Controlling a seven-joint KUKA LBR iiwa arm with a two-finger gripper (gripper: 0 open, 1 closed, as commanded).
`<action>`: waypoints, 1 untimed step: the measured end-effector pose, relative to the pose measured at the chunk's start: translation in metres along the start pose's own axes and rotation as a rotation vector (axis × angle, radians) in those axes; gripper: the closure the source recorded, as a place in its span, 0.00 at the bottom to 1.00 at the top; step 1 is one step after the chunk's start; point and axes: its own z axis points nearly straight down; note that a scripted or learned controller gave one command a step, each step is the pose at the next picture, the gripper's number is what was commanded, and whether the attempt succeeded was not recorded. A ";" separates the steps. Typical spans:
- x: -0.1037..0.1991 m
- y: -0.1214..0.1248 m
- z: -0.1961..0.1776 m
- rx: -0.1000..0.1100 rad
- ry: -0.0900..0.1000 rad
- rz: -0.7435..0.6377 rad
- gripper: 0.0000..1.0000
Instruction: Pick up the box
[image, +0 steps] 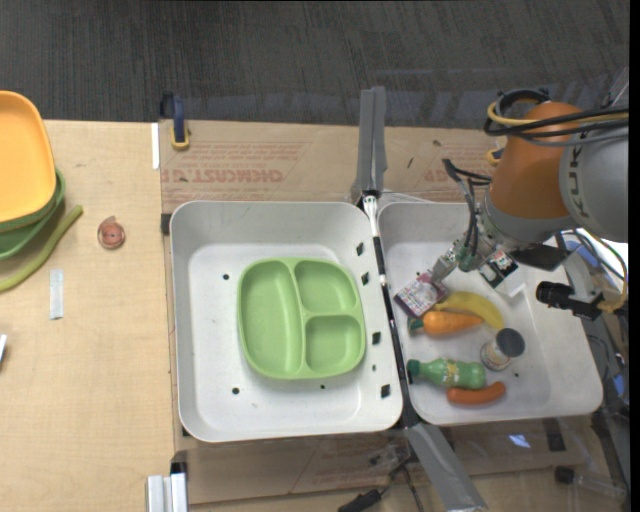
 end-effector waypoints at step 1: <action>0.059 -0.007 -0.083 0.016 0.007 0.341 1.00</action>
